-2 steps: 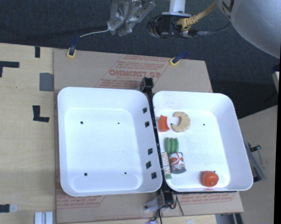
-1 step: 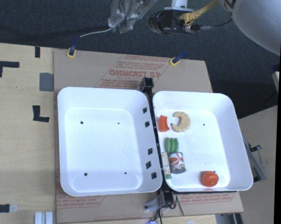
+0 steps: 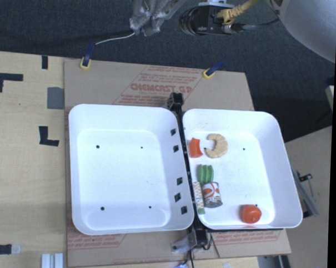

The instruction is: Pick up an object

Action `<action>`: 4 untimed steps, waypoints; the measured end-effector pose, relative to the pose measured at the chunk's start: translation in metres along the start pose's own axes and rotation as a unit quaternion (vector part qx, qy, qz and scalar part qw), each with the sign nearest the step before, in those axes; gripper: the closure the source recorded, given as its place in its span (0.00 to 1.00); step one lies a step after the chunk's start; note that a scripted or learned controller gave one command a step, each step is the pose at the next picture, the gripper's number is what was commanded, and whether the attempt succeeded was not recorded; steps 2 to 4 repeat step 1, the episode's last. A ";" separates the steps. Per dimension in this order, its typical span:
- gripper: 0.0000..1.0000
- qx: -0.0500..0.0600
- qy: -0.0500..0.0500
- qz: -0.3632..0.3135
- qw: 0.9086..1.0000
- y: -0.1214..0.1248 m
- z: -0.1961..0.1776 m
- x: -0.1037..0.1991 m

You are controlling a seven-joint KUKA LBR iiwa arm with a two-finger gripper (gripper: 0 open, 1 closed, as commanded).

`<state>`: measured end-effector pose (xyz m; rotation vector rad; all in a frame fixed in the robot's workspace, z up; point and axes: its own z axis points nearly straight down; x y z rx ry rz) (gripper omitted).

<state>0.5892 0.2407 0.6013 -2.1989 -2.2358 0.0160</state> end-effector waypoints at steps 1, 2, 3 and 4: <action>1.00 0.001 0.000 -0.001 1.000 0.000 -0.010 0.001; 1.00 0.001 0.000 -0.001 1.000 0.000 -0.010 0.001; 1.00 0.001 0.000 -0.001 1.000 0.000 -0.010 0.001; 1.00 0.001 0.000 -0.001 1.000 0.000 -0.010 0.001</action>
